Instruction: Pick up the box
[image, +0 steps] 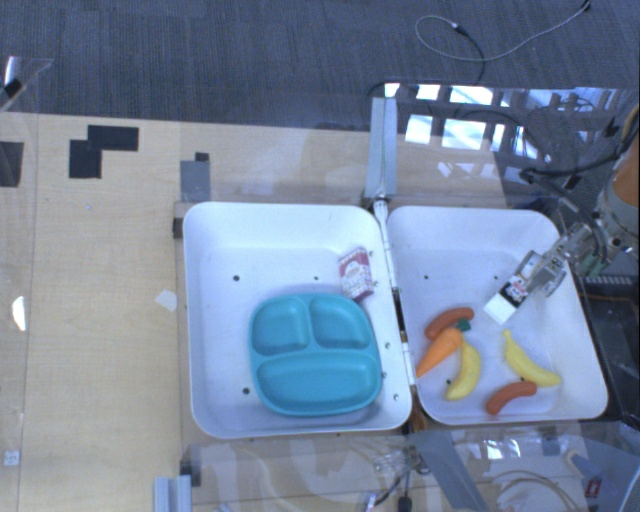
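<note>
bench (90, 300) | left white bin (210, 330), right white bin (580, 350) side by side

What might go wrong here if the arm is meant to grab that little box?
1. The box lies in the left bin, against the wall by the divider, while the gripper hangs over the right bin, so it may close on the wrong spot.
2. The box sits tight between the wall and the blue plate, leaving little room for the jaws.
3. The carrot and bananas lie near the gripper and could get bumped.
</note>
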